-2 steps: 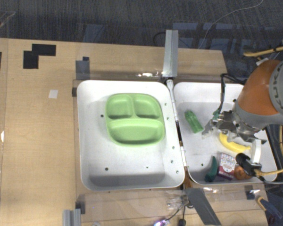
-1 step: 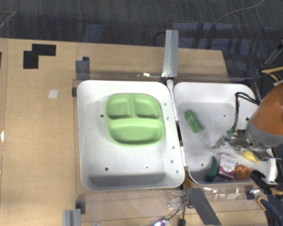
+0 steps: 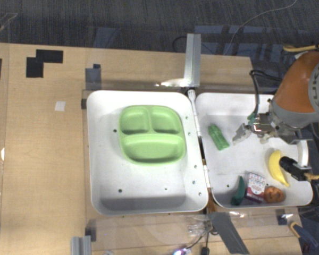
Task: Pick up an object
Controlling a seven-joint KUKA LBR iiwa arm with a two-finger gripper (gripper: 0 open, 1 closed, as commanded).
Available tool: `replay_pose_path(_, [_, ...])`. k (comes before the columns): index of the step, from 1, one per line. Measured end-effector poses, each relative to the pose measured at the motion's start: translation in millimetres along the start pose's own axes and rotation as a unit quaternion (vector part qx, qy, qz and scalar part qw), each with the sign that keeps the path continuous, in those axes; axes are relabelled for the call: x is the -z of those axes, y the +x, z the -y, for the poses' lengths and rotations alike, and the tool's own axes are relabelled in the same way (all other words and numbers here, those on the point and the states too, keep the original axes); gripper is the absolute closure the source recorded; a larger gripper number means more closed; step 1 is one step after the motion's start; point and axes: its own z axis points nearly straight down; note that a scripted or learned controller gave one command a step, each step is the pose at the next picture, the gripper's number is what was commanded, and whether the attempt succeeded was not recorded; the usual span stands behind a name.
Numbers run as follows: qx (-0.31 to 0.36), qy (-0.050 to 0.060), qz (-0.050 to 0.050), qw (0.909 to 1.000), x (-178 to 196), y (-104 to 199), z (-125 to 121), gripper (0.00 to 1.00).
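Note:
The right bin (image 3: 231,158) holds several objects. A light green cylinder-like piece (image 3: 219,137) lies near its left wall. A yellow banana (image 3: 277,166) lies at the right. Along the front wall sit a dark green object (image 3: 238,191), a small printed packet (image 3: 256,186) and a brown-red round item (image 3: 275,194). My gripper (image 3: 253,128) hangs over the upper middle of this bin, between the green piece and the banana, with nothing visibly held. The orange band (image 3: 303,84) of the arm sits above it at the right.
The left bin (image 3: 103,158) carries a green divided plate (image 3: 151,133) in its upper middle. A metal post (image 3: 193,60) stands behind the divider between the bins. Cables run along the right side of the bench.

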Motion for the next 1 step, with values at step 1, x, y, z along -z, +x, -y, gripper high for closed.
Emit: replay_pose_path(1, [0.094,-0.003,0.0,0.9956,-41.0,52.2,-22.2,0.0])
